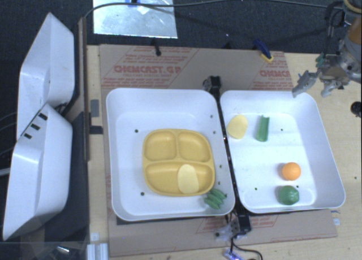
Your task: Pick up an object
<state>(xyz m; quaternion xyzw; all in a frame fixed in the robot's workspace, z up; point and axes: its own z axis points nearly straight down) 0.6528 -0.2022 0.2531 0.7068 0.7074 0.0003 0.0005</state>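
Note:
The right bin [317,117] holds a pale yellow slice [237,126], a green stick [263,128], an orange ball [291,170] and a round green piece [288,195]. My gripper [314,85] hangs above the bin's far right corner, open, its two fingers spread apart with nothing between them. It stands well away from every object. In the left bin [121,140] lies a yellow divided plate [164,151] with a pale yellow slice [188,178] in its near compartment. A small green bunch [215,198] rests beside the plate's near right corner.
A shiny metal sheet [134,3] lies beyond the bins, with a cable [226,4] running across the back. White housings [39,117] stand at the left. A blue and yellow clip [263,51] lies on the cardboard behind the right bin.

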